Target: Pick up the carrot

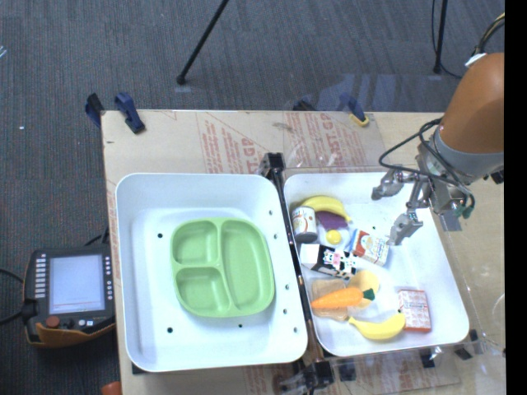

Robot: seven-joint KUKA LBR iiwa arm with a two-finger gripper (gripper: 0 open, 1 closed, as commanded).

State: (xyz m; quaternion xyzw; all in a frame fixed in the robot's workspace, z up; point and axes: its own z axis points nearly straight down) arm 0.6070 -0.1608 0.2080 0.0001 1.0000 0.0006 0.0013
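The two grey fingers (405, 225) stand apart with nothing between them, one reaching left at the upper part of the right bin, the other hanging lower toward the bin's middle. The gripper (395, 210) hovers over the right bin's (451, 278) upper right part, above bare white floor, and beyond it the wrist rises to the orange band (482, 97) at the picture's right edge.

The carrot (339, 299) lies well apart from the gripper, down toward the bin's near left, lengthwise across, with its green top (367, 294) pointing right. Things crowd it closely. It rests on or against a tan flat piece (329, 288), possibly bread, though the view is too coarse to be sure. A yellow banana (379, 328) curves just below it, and a red and white packet (415, 309) lies to the right of that. Just above the carrot sits a small black and white box with a cow print (329, 259), and between the carrot and the gripper lies a small carton (370, 248). Farther up are a can (304, 222), a second banana (321, 205) and a purple item (333, 219).

The left bin (140, 262) holds a green divided plate (222, 267).
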